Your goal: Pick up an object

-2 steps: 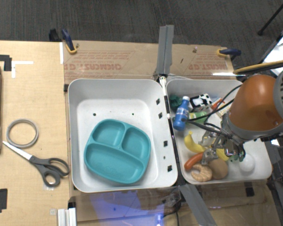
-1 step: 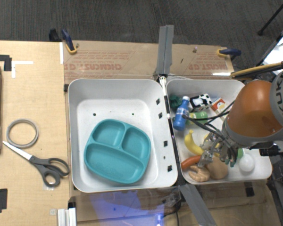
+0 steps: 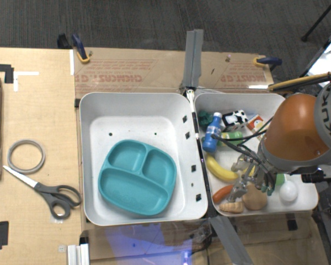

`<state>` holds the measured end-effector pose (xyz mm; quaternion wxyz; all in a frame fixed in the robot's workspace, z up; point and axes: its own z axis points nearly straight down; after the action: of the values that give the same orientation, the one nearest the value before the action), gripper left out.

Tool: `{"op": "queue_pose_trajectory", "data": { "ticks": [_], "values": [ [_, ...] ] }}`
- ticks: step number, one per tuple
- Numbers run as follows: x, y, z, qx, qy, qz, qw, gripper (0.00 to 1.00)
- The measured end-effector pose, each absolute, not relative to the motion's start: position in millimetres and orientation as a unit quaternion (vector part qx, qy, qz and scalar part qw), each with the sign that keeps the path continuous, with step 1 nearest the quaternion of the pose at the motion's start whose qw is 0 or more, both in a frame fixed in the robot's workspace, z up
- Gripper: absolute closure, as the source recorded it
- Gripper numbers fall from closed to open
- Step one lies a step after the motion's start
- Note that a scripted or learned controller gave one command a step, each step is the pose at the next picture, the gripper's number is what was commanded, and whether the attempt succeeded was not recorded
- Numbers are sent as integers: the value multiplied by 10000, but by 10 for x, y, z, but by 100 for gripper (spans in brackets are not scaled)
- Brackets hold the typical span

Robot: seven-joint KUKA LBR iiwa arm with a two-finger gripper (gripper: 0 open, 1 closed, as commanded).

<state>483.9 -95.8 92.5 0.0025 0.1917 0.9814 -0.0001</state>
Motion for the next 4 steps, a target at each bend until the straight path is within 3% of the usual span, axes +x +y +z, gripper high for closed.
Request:
{"op": "queue_pose_trajectory", "data": {
  "ticks": [1, 2, 3, 4],
  "values": [
    [6007, -1566, 924, 953, 9954, -12, 15, 0],
    [5851, -1141, 927, 639, 9980, 1, 15, 0],
    [5213, -1005, 919, 789, 9969, 2, 6, 0],
    [4872, -973, 918, 1345, 9909, 1, 6, 0]
  ]
}}
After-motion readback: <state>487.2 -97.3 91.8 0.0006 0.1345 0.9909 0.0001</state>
